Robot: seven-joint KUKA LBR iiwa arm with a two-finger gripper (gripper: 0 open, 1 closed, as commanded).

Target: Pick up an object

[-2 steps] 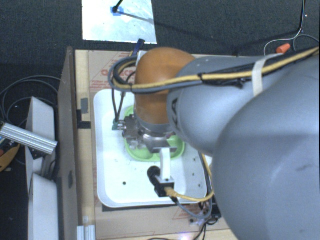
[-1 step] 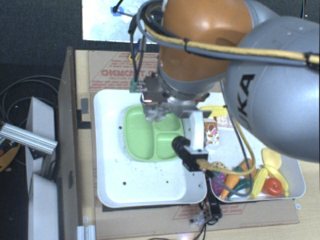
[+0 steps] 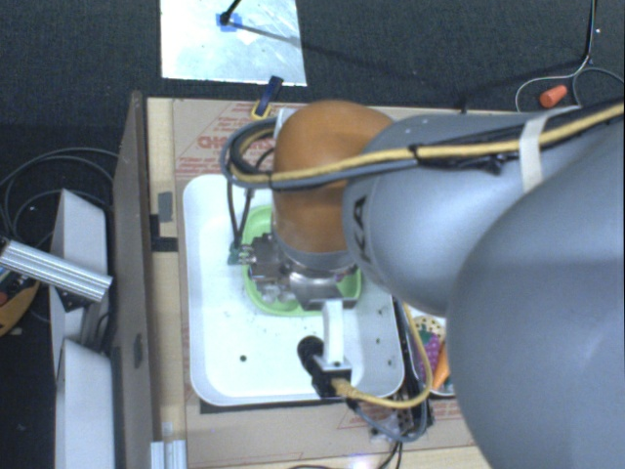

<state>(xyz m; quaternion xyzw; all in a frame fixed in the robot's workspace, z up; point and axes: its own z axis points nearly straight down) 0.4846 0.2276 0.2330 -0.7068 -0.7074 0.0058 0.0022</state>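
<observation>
The grey arm with its orange band (image 3: 317, 179) reaches in from the right and hangs over the left white bin (image 3: 210, 291). Its wrist points straight down and hides the gripper beneath it. A green object (image 3: 256, 231) lies in that bin under the wrist; just its left edge and a strip at the lower side show around the wrist's metal flange. Whether anything is held cannot be seen.
The right bin (image 3: 430, 335) is mostly hidden by the arm; a few colourful items peek out at its left edge. Cables loop around the wrist. A cardboard wall (image 3: 132, 262) borders the bench on the left, with a metal bar (image 3: 54, 270) beyond it.
</observation>
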